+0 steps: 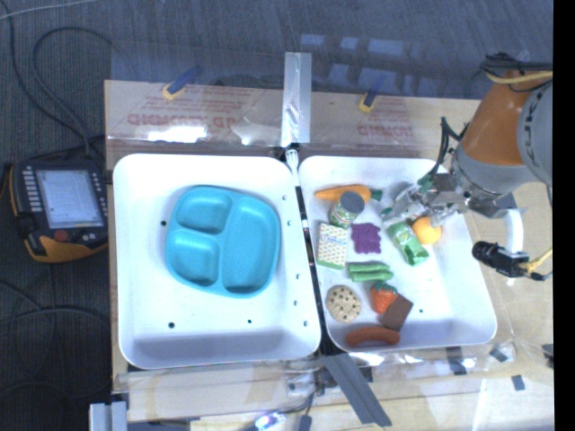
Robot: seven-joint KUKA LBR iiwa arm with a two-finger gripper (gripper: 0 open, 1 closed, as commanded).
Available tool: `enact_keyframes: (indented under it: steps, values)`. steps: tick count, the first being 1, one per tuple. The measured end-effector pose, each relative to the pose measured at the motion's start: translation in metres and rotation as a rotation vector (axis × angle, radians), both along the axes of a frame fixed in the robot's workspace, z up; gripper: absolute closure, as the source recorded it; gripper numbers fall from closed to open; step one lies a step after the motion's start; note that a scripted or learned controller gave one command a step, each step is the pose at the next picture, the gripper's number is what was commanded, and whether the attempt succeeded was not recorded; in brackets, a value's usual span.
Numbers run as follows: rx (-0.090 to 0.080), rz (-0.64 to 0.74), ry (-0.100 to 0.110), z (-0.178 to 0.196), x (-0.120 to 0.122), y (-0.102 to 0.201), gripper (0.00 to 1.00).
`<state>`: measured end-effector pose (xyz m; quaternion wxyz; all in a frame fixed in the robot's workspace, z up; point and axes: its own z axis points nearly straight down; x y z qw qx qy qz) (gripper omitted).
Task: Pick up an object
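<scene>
The right bin (pixel 467 326) holds several toy foods: a carrot (pixel 343 191), a small jar (pixel 345 207), a purple piece (pixel 366 237), a checkered pouch (pixel 331 245), a green bean pod (pixel 368 271), a cookie (pixel 343 303), a brown block (pixel 395 313), a sausage (pixel 373 336), a green item (pixel 406 242) and an orange ball (pixel 427 232). My gripper (pixel 415 201) hangs low over the bin's upper right part, just above the orange ball and the green item. Nothing shows between its fingers.
The left bin (pixel 144 330) carries a blue divided plate (pixel 223 240). A teach pendant (pixel 58 206) lies on the floor at the left. The grey arm with its orange band (pixel 503 124) comes in from the right over the bench edge.
</scene>
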<state>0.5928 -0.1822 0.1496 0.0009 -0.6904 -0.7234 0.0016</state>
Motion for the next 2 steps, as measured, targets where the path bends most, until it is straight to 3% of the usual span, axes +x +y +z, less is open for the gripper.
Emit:
enact_keyframes:
  steps: [1,2]
  values:
    - [0.005,-0.069,-0.022,-0.026,0.009,0.005,0.00]
    - [0.005,-0.169,-0.006,-0.056,-0.011,-0.019,0.00]
